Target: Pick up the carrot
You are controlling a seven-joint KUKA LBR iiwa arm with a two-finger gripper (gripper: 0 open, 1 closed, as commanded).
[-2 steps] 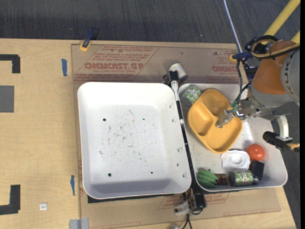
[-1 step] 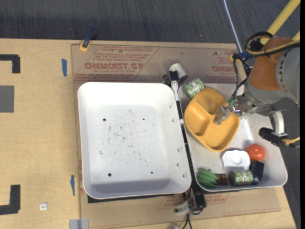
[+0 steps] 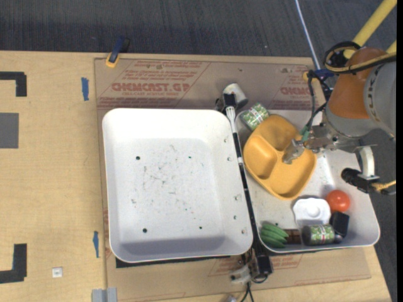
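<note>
In the camera view, two white bins are being borne side by side by the bench. The left bin [image 3: 126,131] is lying bare. The gripper [image 3: 295,151] is being held low over a yellow dish [image 3: 277,159] in the right bin [image 3: 368,228], at the dish's right rim. Whether it is spread or pressed together cannot be told.

Near the right bin's front wall, a white bottle [image 3: 312,210], a red ball [image 3: 339,200], a black block [image 3: 340,223], a small can [image 3: 318,234] and a green bunch [image 3: 274,233] are being kept close together. The carrot cannot be picked out with certainty among them, so its place, long axis and heading cannot be told. The green bunch is lying with its length running left to right.
</note>
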